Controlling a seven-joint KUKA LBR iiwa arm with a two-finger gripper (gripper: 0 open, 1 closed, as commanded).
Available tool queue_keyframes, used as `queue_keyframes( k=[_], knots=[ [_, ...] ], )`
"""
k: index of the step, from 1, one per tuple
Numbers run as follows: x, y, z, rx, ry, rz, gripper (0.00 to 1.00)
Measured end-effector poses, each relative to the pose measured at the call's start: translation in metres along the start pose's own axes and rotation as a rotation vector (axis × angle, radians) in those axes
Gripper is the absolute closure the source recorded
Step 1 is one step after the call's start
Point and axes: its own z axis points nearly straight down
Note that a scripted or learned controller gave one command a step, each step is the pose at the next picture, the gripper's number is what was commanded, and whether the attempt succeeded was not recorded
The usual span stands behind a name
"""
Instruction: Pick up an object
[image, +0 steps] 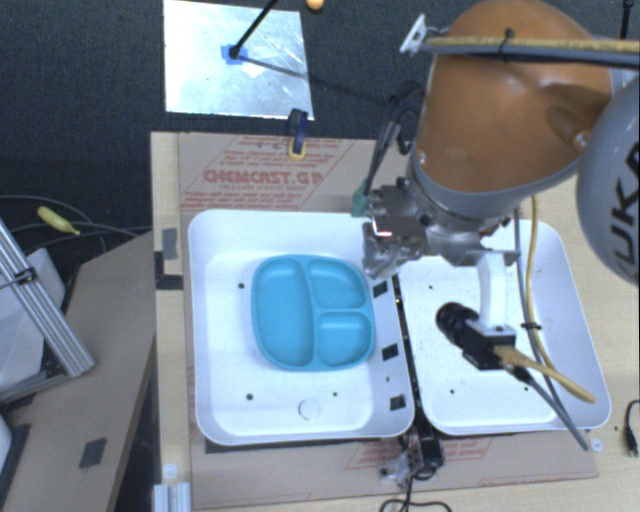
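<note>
The end effector (385, 250) hung over the divide between the two bins, just beside the upper right corner of the blue plate (312, 311). Its metal body sat under the arm's orange band (500, 100), and the big grey-and-orange wrist covered most of it, so whether it was open or closed could not be told, and nothing could be seen in its hold.

The blue plate, a three-compartment tray, lay flat near the middle of the left bin (215, 330), apart from that bin's walls on every side. It was the only loose object to be seen in either bin, so I judged it the thing to pick up. The right bin (570, 300) held a black camera-like fitting (468, 335) on a white bracket, with yellow cable running off to the lower right; that looked like part of the rig, not a target.

The step in hand looked like the approach: the tool was near the plate but not yet on it. The next move would call for shifting left over the plate's raised rim and coming down with one finger on either side of that rim, since the flat floor of the plate offers nothing to pinch.

There was open white floor all round the plate, widest at the left and bottom. The tightest spot was the ridge between the bins with its black clips (388, 350), near the plate's right edge. The desk (120, 300) beyond the bins was out of the tool's way.
</note>
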Motion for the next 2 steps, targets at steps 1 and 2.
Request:
queue_keyframes(
  k=[1,2],
  knots=[
    [0.026,0.000,-0.047,-0.006,0.004,-0.010,1.00],
    [0.004,0.000,-0.068,-0.004,0.002,-0.004,1.00]
  ],
)
